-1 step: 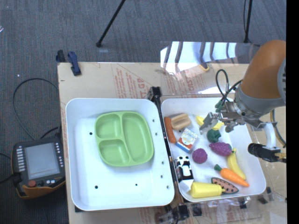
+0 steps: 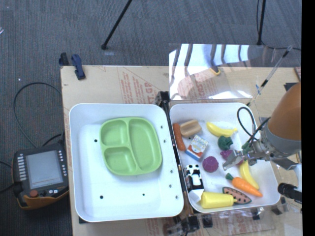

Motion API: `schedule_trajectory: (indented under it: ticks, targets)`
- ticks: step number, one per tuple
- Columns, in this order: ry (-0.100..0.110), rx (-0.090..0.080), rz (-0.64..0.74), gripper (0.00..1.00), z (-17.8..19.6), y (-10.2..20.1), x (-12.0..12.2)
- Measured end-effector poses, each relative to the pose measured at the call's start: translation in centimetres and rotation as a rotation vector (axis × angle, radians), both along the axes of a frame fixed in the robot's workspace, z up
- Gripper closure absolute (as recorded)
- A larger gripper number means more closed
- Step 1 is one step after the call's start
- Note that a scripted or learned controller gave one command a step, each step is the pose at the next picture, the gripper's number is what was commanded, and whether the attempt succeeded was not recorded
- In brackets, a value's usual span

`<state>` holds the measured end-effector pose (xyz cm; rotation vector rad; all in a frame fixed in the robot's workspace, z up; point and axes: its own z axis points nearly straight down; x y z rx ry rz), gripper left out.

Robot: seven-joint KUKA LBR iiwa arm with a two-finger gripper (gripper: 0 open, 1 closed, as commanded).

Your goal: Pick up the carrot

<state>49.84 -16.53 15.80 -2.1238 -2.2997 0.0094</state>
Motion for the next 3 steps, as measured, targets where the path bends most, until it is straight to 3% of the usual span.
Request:
schedule_trajectory:
  ticks: [1, 2, 3]
  targets:
    - [-0.006, 0.006, 0.21, 0.0, -7.43, -2.02, -2.29]
    - [-0.009, 0.006, 0.52, 0.0, -7.33, -1.7, -2.14]
    - [-0.008, 0.01, 0.505, 1.0, -6.62, -1.87, -2.15]
